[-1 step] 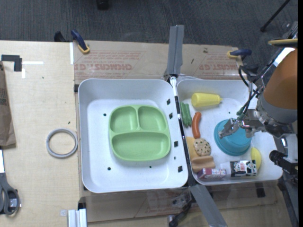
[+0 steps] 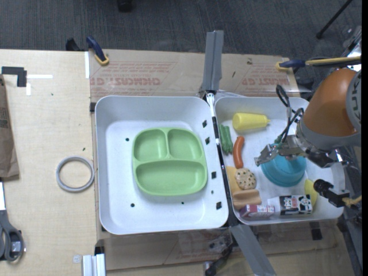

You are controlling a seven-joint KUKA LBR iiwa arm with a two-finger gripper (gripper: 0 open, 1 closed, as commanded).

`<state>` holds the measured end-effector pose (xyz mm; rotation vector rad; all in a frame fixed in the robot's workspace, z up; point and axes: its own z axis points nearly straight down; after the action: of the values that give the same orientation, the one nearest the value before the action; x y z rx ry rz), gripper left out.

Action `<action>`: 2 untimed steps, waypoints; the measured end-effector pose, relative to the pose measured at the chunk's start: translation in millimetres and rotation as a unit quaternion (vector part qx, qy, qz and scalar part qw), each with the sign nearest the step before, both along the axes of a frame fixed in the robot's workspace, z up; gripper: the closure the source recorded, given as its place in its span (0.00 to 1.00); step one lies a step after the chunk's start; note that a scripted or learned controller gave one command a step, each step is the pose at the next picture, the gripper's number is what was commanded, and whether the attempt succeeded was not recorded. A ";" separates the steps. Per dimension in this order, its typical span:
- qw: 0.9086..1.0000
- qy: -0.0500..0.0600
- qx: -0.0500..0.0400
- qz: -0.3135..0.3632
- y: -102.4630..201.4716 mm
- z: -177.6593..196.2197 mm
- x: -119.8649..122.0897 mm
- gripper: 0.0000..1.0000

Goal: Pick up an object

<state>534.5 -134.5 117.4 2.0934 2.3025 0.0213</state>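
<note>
Nearest the camera, along the front edge of the right bin (image 2: pixel 328 214), a small carton (image 2: pixel 296 204) with a black-and-white print lies on its side. Just left of it lies a flat packet (image 2: pixel 257 210), and behind that a tan block (image 2: pixel 246 198). A cookie (image 2: pixel 246 179) rests on a yellow slab directly behind the block. A yellow piece (image 2: pixel 311 187) sits near the right front corner, partly covered by the arm's black fittings.

At mid-depth in the right bin, a blue bowl (image 2: pixel 284 170) stands between the cookie and the bin's right wall. The gripper (image 2: pixel 270 153) hangs at the bowl's left rear rim, fingers pointing left and down. Whether the fingers are spread or pressed together cannot be told; nothing is seen between them. The arm (image 2: pixel 330 111), with its orange band, enters from the right above the bowl.

Left of the gripper, an orange sausage (image 2: pixel 238 152) lies lengthwise, with a green pod (image 2: pixel 225 138) just beside it against the left wall. Farther back, a yellow cone (image 2: pixel 250 121) lies on its side, tip pointing right.

The left bin (image 2: pixel 109 165) holds a green divided plate (image 2: pixel 170 161) with three compartments, set near the bin's centre.

On the counter (image 2: pixel 46 131) to the left of the bins lies a grey ring (image 2: pixel 75 173). Scissors (image 2: pixel 10 240) lie at the near left edge. A brown bag (image 2: pixel 7 131) lies along the left edge farther back.

At the far side, a grey post (image 2: pixel 213 59) rises between the bins, with a blue-and-yellow clamp (image 2: pixel 98 49) to its left.
</note>
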 end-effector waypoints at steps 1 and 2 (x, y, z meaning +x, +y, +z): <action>0.997 -0.003 0.000 0.082 -25.3 -5.5 8.2 0.00; 0.998 -0.004 0.008 0.070 -51.6 -3.6 31.7 0.00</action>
<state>566.2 -186.1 113.8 1.9311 2.4478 0.0505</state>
